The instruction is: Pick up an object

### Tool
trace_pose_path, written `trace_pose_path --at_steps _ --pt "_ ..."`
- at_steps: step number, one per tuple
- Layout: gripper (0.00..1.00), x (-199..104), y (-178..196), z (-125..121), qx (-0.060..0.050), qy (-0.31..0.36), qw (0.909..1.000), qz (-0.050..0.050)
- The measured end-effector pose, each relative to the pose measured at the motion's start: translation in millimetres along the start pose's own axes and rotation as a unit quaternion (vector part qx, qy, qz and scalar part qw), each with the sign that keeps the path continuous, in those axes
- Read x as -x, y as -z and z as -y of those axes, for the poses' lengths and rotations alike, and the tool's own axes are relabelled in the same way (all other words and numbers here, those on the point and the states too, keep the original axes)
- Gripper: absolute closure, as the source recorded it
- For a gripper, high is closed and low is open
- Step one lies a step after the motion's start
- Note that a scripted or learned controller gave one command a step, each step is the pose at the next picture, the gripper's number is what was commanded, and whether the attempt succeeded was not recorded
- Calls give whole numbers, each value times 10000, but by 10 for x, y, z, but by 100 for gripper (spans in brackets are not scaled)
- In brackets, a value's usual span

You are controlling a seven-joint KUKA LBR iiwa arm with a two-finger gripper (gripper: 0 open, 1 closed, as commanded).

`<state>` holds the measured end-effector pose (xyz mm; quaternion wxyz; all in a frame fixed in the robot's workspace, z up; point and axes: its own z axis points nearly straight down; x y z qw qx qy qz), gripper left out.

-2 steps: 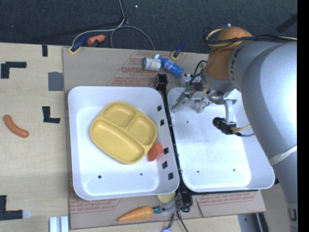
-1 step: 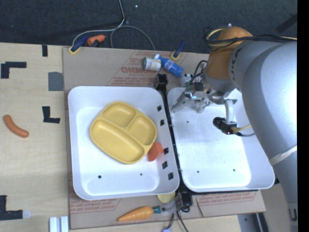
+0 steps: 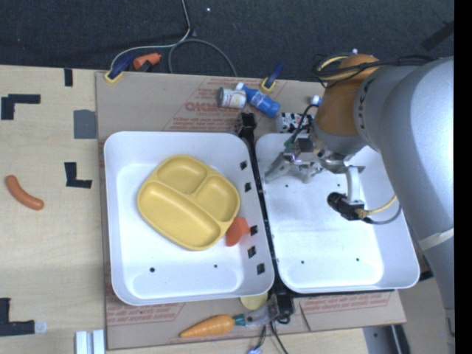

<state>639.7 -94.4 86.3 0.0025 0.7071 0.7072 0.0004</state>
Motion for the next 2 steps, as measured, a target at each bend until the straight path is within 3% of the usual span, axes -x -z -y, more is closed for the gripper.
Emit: trace_pose_path --at_steps 1,2 --pt "0 70 -10 -300 -11 13 10000 -15" --pt "100 66 93 -298 -5 19 10000 -11"
